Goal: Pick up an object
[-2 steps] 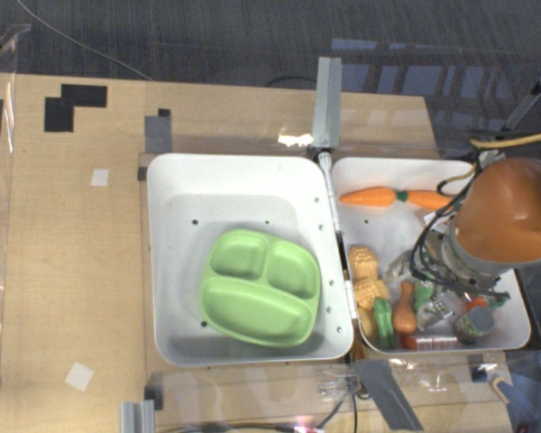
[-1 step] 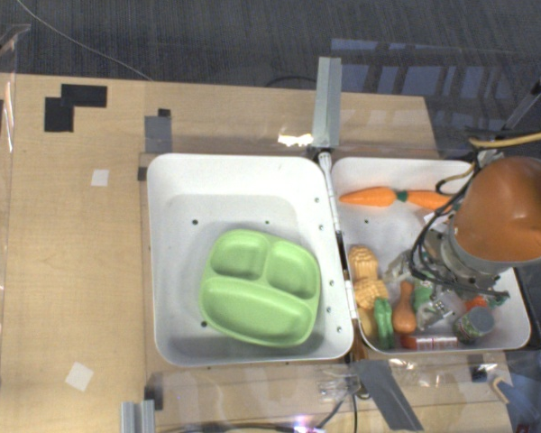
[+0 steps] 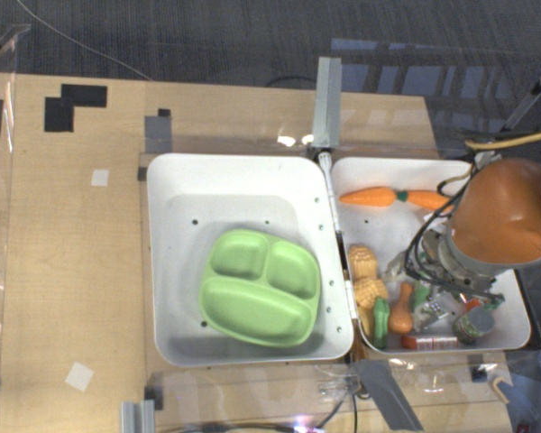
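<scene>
The right bin (image 3: 379,171) holds toy food. An orange carrot (image 3: 371,198) lies near its far wall, with a second orange piece (image 3: 426,200) beside it. Two yellow corn pieces (image 3: 364,264) (image 3: 371,290) sit at the left side. A green pepper-like piece (image 3: 380,318) and a brown-orange piece (image 3: 401,316) lie near the front, with a red item (image 3: 430,341) and a dark round item (image 3: 470,327) at the front wall. My gripper (image 3: 446,303) reaches down among these front items, under the arm's orange band (image 3: 505,210). The wrist hides the fingers.
The left bin (image 3: 176,242) holds a green divided plate (image 3: 261,287) with three compartments. A metal post (image 3: 326,102) stands behind the divider between the bins. Cables hang around the wrist (image 3: 424,242). Wooden bench surface lies to the left.
</scene>
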